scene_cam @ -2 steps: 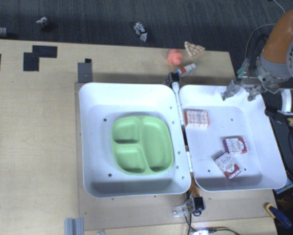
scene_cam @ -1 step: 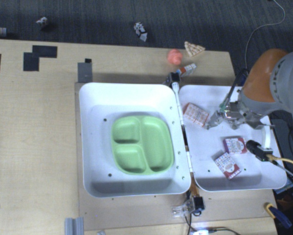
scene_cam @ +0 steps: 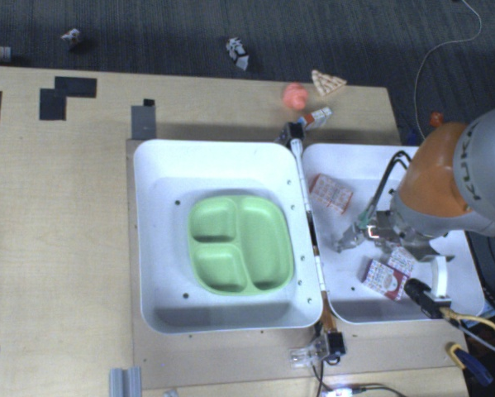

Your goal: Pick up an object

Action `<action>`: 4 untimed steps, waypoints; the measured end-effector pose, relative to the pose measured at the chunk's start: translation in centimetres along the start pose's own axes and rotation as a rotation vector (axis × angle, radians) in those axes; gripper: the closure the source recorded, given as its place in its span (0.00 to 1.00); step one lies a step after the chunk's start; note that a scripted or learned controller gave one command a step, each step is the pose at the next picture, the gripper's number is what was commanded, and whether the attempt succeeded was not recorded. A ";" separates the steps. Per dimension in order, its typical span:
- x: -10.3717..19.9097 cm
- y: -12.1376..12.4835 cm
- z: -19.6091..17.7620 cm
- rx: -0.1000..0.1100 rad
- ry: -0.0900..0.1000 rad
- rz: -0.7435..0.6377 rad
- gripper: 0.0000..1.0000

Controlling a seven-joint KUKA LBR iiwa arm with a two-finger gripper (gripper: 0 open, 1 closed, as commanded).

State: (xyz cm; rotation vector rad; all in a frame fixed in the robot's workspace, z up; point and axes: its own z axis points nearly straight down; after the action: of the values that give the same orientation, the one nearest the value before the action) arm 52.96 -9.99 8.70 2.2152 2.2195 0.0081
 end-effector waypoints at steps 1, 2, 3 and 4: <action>0.0 0.2 -1.1 -0.006 -0.001 -0.001 1.00; 0.0 0.2 -1.1 -0.006 -0.001 -0.001 0.00; 0.7 -3.9 -0.1 -0.007 -0.003 0.001 0.00; 1.6 -2.9 0.0 -0.001 -0.003 0.001 0.00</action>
State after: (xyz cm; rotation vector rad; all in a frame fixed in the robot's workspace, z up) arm 50.10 -8.44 8.70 2.2141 2.2170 0.0054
